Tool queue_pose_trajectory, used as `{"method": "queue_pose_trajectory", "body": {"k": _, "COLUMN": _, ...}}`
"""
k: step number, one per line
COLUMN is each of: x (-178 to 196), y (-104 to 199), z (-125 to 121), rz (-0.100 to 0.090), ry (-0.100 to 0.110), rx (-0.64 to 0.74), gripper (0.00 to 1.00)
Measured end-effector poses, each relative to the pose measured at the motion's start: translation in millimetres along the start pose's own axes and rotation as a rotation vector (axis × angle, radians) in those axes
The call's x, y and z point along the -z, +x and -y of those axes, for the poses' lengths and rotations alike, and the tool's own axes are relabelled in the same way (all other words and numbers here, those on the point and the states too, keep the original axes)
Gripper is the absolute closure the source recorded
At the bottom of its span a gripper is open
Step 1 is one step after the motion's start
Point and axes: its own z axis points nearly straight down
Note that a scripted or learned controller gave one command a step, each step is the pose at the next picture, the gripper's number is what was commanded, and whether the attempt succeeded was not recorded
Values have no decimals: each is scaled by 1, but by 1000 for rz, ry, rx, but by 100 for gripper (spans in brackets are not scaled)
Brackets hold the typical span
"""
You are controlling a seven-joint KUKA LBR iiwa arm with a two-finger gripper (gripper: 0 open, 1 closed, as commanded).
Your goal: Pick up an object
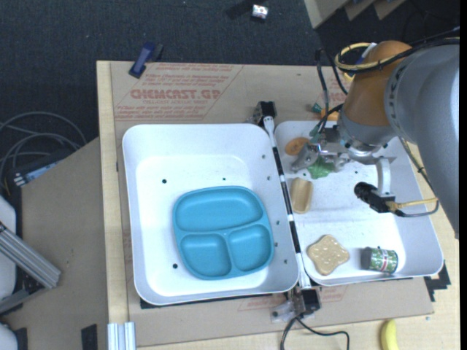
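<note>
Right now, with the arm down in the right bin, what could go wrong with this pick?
1. The gripper sits over a small green object with an orange piece close beside it; it might catch both or nudge one away.
2. That spot is near the right white bin's wall beside the left white bin, so the wall could be clipped.
3. A black cable hanging off the wrist may snag.
</note>
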Motion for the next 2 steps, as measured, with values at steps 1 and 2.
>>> {"method": "queue_pose_trajectory", "body": {"k": 1, "x": 0, "y": 0, "z": -32, "rz": 1, "ry": 4, "rx": 2, "gripper": 0}}
{"method": "queue_pose_trajectory", "body": {"k": 2, "x": 1, "y": 1, "z": -29, "rz": 0, "ry": 0, "rx": 0, "gripper": 0}}
